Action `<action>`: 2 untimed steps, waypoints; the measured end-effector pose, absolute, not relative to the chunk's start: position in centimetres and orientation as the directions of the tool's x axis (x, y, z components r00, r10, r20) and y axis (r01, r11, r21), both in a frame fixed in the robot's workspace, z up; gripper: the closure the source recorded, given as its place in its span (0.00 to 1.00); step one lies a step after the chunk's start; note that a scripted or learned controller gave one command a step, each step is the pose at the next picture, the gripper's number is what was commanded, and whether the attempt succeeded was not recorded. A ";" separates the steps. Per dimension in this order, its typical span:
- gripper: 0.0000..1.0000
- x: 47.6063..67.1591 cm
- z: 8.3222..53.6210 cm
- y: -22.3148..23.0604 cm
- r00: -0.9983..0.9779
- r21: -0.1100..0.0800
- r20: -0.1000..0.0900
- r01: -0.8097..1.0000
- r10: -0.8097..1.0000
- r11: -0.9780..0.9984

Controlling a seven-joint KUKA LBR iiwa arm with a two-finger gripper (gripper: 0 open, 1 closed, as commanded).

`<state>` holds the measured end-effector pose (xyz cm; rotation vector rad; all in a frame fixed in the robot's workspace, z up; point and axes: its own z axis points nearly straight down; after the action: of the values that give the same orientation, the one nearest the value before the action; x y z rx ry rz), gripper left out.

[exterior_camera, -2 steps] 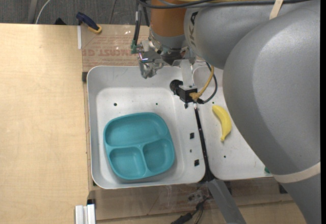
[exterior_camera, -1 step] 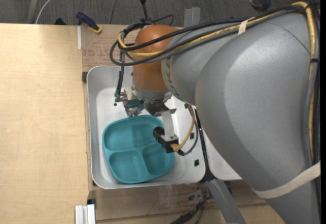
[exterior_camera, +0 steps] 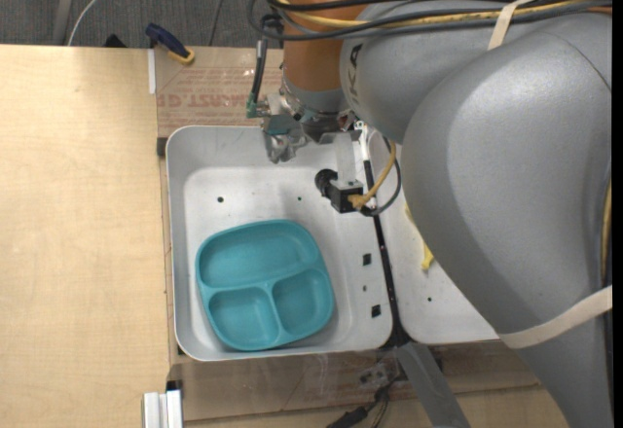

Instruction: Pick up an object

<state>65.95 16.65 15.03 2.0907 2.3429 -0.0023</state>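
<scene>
A: The arm (exterior_camera: 506,134) is bulky, its shell smooth, rounded and grey.

B: An orange band (exterior_camera: 326,17) rings it above the wrist, glossy and dome-like.

A: Yellow and black cables (exterior_camera: 409,10) run along the top, and pale straps (exterior_camera: 506,22) cross the shell.

B: The gripper (exterior_camera: 280,146) is small, dark grey metal, with a green bit beside it.

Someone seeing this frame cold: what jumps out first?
The big grey arm with its orange band, filling the upper right and covering most of the right bin. Next, the teal divided plate, lying flat in the near part of the left bin. The gripper sits over that bin's far edge, well apart from the plate.
</scene>
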 end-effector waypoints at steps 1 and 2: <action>0.00 65.9 15.0 16.7 -0.114 -0.001 -0.002 0.994 0.994 0.114; 0.00 64.4 9.0 22.2 -0.216 -0.005 -0.001 0.976 0.976 0.216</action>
<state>64.38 22.20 9.03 1.9677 2.4516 -0.0069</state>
